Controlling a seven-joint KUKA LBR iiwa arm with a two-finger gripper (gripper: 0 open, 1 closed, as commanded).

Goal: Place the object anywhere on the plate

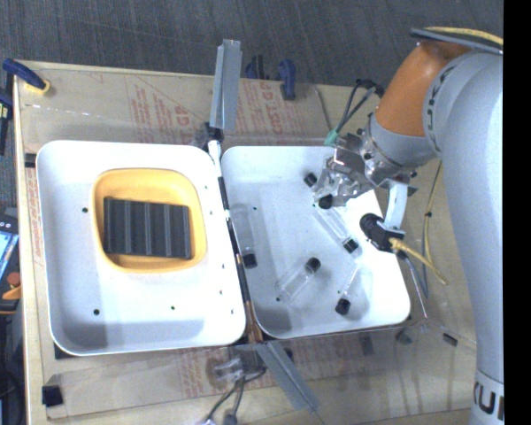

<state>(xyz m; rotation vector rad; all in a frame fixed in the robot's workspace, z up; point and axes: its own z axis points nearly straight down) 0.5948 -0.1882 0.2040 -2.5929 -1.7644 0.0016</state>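
Several clear vials with black caps lie in the right bin [274,175]. One vial [298,279] lies near the bin's middle, another [348,289] near the front right, and a third [334,227] lies just below the gripper. A fourth vial [240,230] rests along the left wall. The yellow plate [148,181] sits in the left bin, with a dark ridged block [148,228] on its middle. My gripper [329,193] hangs low over the back right part of the right bin, close to a black cap [311,179].
The left bin [62,264] holds the plate with white floor around it. A metal bar [225,82] rises at the back between the bins. Blue clamps [25,73] grip the bench's back edge. Cables [425,259] trail beside the right bin.
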